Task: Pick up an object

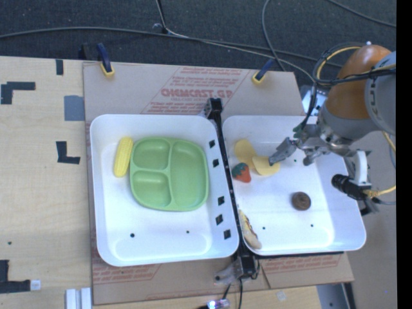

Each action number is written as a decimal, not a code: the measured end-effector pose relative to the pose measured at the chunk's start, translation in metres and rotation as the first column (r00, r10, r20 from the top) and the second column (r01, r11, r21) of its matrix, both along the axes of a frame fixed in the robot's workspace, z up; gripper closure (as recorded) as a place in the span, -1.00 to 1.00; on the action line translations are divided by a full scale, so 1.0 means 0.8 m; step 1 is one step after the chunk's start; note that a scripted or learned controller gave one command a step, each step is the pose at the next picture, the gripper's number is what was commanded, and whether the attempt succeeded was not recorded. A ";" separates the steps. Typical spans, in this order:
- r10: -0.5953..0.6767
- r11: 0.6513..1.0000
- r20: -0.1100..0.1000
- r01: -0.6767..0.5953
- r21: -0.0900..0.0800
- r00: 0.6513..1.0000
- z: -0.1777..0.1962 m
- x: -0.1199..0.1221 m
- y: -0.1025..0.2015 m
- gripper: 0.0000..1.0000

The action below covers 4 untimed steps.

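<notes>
In the right bin (335, 234) lie a yellow curved piece (243, 149), a second yellow piece (264, 167), a small red and green fruit (241, 172) and a brown round object (300, 201). A pale, brown-tipped object (250, 232) rests against the bin's left wall near the front. My gripper (295, 156) hangs over the back of this bin, open, with nothing between its fingers. Its left fingertip (280, 154) is just right of the second yellow piece.
The left bin (103, 192) holds a green divided plate (169, 174) and a yellow corn cob (122, 156) beside it. A black divider (222, 172) runs between the bins. Cables trail across the dark floor behind the bench.
</notes>
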State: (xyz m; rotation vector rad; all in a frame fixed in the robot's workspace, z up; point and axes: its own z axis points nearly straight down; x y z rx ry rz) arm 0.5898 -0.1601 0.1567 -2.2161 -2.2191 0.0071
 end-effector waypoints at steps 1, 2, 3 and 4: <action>0.001 1.000 0.001 -0.001 0.000 1.000 -0.075 0.006 0.009 -1.00; 0.001 1.000 0.004 -0.001 -0.001 1.000 -0.058 0.007 0.009 1.00; 0.000 1.000 0.009 0.000 -0.001 1.000 -0.005 0.006 0.007 1.00; 0.001 1.000 0.011 -0.001 -0.002 1.000 0.073 0.011 0.011 1.00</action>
